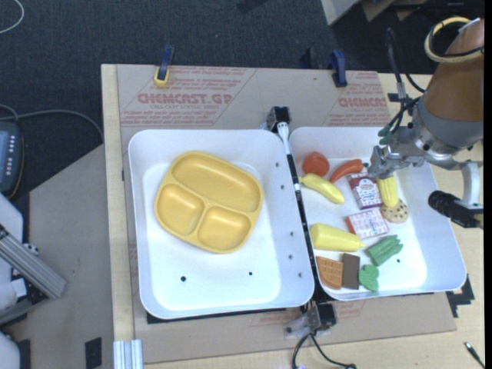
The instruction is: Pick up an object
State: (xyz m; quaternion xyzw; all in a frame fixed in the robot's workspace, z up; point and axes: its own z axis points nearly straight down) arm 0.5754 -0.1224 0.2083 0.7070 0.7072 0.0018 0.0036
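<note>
My gripper hangs low over the upper part of the right bin, at the end of the grey arm with its orange band. Just below it lie a yellow corn cob and a red packet. A red pepper lies right beside it on the left. Further left are a red tomato and a banana. Nothing shows as held in the gripper.
The right bin also holds a cookie, a red-and-white card, a yellow wedge, green beans, a waffle and a brown bar. A yellow divided plate lies in the left bin.
</note>
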